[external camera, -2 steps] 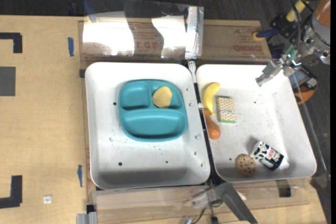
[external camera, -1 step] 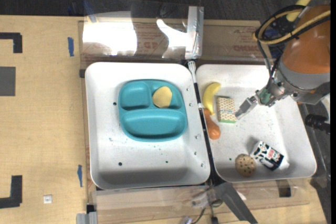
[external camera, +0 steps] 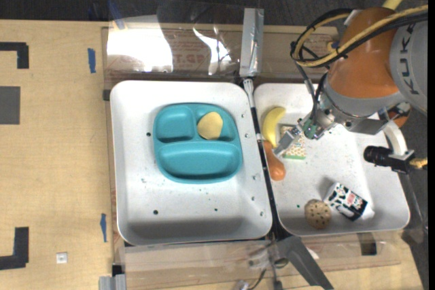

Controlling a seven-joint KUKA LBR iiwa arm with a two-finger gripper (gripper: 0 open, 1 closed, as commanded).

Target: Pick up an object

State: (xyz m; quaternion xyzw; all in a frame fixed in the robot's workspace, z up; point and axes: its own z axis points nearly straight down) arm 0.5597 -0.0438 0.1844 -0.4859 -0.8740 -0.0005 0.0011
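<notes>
1. Claw (external camera: 291, 140), small grey two-finger type, is low in the right white plastic bin (external camera: 380, 214), over a small flat green-and-white packet (external camera: 295, 151); cannot tell whether it is open or closed.
2. Step: looks like the descent onto a pick, nothing visibly lifted.
3. Likely target is the packet, just beside the yellow banana (external camera: 272, 124) and orange carrot-shaped toy (external camera: 275, 166).
4. Next move calls for closing squarely on one item without catching its neighbours.
5. Writing: "KU" on the arm's grey housing (external camera: 411, 71); black-and-white patterned carton (external camera: 347, 202) print unreadable.
</notes>
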